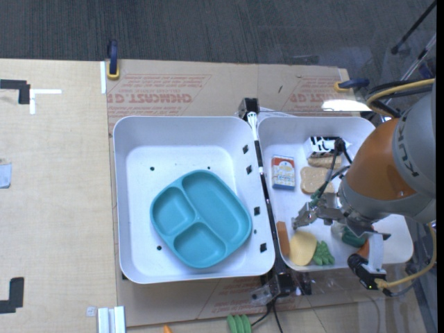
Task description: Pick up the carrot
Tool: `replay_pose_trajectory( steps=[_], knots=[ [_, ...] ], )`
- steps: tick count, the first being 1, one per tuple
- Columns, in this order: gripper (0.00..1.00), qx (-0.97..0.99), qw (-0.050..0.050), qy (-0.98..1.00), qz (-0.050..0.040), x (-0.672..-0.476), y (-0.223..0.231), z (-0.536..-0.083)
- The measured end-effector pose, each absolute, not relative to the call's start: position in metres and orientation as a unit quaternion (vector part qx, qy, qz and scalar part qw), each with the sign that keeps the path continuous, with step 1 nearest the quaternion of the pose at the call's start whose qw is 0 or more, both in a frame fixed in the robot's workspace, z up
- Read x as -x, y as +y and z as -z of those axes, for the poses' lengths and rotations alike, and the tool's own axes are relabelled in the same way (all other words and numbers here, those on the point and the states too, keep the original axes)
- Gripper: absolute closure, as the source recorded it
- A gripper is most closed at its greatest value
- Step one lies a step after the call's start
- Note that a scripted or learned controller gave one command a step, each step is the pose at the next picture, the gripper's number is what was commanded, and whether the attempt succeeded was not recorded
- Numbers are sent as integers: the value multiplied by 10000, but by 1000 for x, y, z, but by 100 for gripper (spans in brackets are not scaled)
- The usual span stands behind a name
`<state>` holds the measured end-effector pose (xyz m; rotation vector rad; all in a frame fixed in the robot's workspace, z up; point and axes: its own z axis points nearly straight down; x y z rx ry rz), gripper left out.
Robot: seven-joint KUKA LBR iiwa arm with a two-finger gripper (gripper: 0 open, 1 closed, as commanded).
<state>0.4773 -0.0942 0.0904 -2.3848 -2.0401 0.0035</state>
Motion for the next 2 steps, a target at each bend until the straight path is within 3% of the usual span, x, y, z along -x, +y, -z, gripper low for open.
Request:
replay_pose_trajectory(
  steps=[1, 2],
  knots=[
    [0, 8306, 2, -5569, -21, -547, -110, -133],
    [0, 7913, 21, -6115, -19, -476, -93, -90]
  ],
)
